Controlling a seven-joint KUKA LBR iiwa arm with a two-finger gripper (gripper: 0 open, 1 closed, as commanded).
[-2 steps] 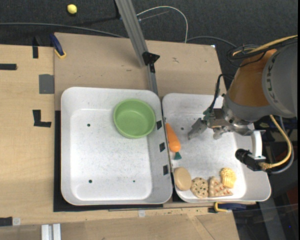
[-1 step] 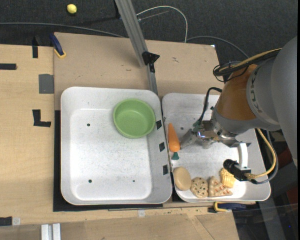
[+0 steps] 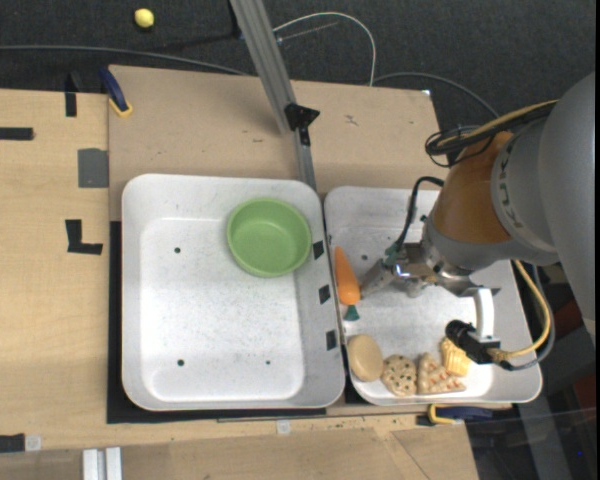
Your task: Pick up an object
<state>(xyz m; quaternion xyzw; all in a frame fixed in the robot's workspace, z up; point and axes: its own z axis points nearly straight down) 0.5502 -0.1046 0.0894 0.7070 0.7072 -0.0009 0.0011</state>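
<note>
My gripper (image 3: 392,268) hangs low over the middle of the right bin (image 3: 375,206), just right of an orange carrot (image 3: 347,278) that lies along the bin's left wall with its green end toward the front. I see nothing held in it. Along the bin's front edge lie a beige roll (image 3: 365,356), a spotted cookie (image 3: 400,373), a waffle piece (image 3: 435,376) and a yellow item (image 3: 457,360). The grey arm with its orange band reaches in from the right and hides part of the bin's right side.
A green bowl (image 3: 269,236) sits at the back right of the left bin (image 3: 180,298). A grey metal bar (image 3: 270,58) slants down to the divider between the bins. A small yellow ball (image 3: 144,17) lies beyond the bench.
</note>
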